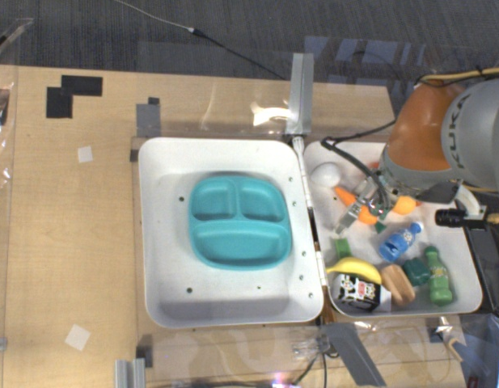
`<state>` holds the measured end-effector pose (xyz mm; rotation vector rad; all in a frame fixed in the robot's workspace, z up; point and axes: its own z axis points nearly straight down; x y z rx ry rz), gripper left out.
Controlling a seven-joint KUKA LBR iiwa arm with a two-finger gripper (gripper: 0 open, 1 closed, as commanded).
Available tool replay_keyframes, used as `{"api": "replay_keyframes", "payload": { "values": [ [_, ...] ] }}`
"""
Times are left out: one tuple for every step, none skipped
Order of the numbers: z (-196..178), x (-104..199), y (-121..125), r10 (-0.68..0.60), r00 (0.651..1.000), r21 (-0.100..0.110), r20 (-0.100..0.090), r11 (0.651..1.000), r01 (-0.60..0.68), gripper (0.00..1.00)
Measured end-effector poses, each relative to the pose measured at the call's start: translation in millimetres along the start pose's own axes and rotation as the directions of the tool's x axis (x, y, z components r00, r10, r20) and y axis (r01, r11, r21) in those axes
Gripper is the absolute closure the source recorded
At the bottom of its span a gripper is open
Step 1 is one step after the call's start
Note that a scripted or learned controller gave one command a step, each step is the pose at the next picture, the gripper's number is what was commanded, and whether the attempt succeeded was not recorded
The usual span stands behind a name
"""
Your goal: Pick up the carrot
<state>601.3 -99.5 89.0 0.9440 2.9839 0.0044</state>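
Two white bins sit side by side, and the claw (364,208) hangs low in the right bin (474,297), among the clutter. Whether its fingers are open or shut cannot be told; they are small and blurred against the objects under them. The carrot (346,196) lies just to the left of the claw, touching or nearly touching the fingertips — an orange taper pointing away toward a white ball (324,173) further left. A second orange piece (404,204) shows on the claw's other side, close under the wrist; whether it is a separate thing is not clear.

Several risks follow from this crowding. The carrot appears to lie beside the fingers rather than plainly between them, so a closure here may pinch only its end and let it slip, or miss altogether. The blue bottle (399,242) sits just below the claw, with a green bottle (437,277), a banana (354,269) and a bread roll (397,284) further down — a slanted descent could nudge the nearest of these. The other orange piece could be taken by mistake. Well to the left, the teal tray (237,221) in the other bin (164,241) is out of harm's way.
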Motion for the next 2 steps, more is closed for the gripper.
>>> {"api": "replay_keyframes", "payload": {
  "values": [
    [-14,-2,4,-0.007,1.000,-0.006,0.010,1.000,0.008,1.00],
    [-102,104,-4,0.078,0.997,-0.004,0.002,0.997,-0.078,1.00]
  ]
}}
